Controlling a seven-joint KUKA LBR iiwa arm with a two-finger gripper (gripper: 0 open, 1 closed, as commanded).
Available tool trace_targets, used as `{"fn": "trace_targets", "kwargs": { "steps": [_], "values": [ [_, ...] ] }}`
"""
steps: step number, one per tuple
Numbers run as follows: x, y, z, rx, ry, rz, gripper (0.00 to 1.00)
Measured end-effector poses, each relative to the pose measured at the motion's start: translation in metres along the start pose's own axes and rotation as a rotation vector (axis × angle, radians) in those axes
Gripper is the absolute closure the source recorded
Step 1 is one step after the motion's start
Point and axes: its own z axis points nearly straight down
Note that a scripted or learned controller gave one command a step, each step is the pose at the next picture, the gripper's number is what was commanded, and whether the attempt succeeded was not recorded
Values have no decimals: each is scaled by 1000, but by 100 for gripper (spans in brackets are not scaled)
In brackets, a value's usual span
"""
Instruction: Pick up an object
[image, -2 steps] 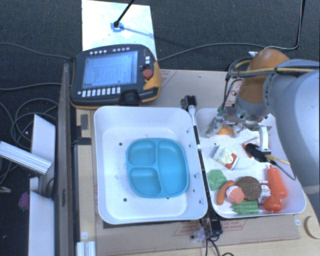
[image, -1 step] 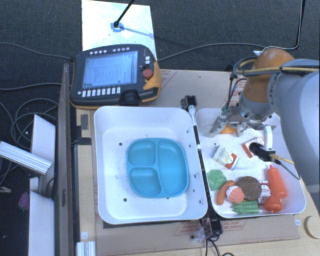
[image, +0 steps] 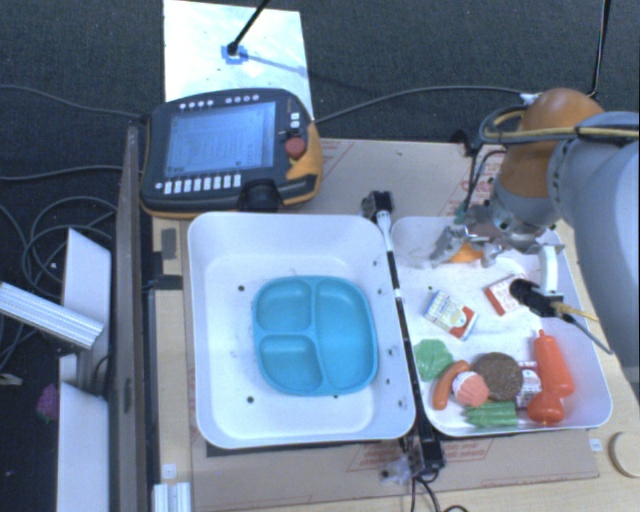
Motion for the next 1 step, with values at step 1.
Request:
{"fn": "trace_targets", "kwargs": {
  "steps": [1],
  "values": [
    [0,-1,-9,8,2,-2,100]
  ]
}}
